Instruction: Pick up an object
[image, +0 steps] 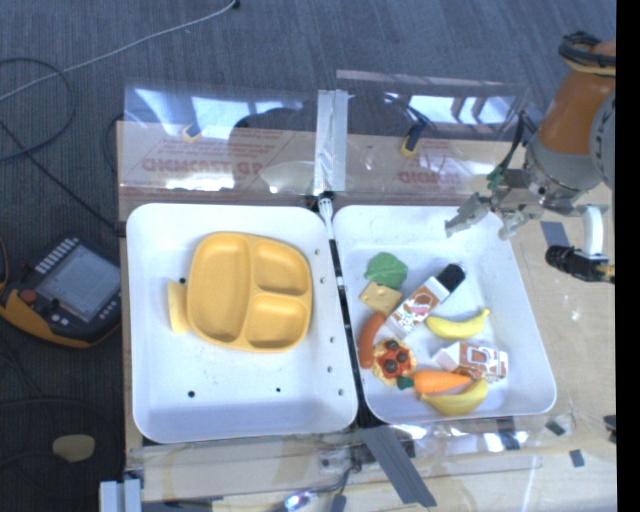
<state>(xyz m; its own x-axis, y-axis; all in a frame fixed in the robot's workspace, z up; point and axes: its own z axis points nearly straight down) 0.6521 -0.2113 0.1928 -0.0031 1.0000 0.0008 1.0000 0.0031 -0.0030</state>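
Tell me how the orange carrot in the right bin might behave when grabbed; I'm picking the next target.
The carrot looks smooth and tapered, so it may slip toward its thin end. It looks like a plastic toy, so probably light and stiff. It lies against the lower banana and the pizza slice, so closing the gripper on it could nudge them.

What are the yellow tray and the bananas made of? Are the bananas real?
The yellow tray looks like moulded plastic: one even colour, rounded compartments, a soft sheen. The two bananas are probably plastic toys, not real: smooth, evenly yellow, and lying among other toy-like food. The picture alone cannot prove it.
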